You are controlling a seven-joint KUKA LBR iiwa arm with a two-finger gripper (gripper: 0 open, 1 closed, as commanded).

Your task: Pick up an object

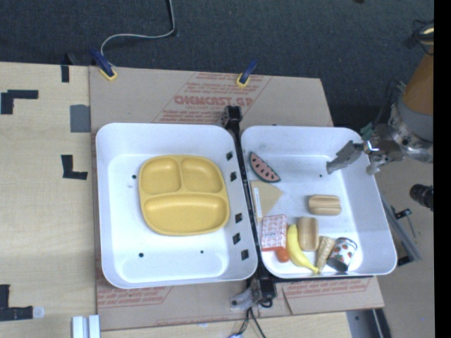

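- The landmark for all places here is the right bin (366,189), a shallow white tray beside the left bin (113,189) on the bench (42,210).
- The arm (416,111) comes in from the right of the right bin, its orange band (425,83) above the wrist.
- The end effector (338,162) hangs over the far right part of the right bin, pointing down and to the left, with nothing seen between its fingers; whether they are apart or together cannot be told from this view.
- A watermelon slice (263,168) lies in the far left part of the right bin, well apart from the end effector.
- A pale yellow wedge (268,198) lies just nearer than the watermelon slice, along the right bin's left wall.
- A bread roll (324,205) lies near the middle of the right bin, nearer to the camera than the end effector.
- A red and white packet (273,232) sits in the near left part of the right bin, with a small orange piece (282,255) at its near edge.
- A banana (299,251) lies beside the packet, and a tan loaf-like piece (307,232) is touching it.
- A cone-like item (324,252) and a dark, shiny object (342,253) sit in the near right part of the right bin.
- A yellow divided plate (184,194) sits in the left bin, across the shared wall from the right bin.
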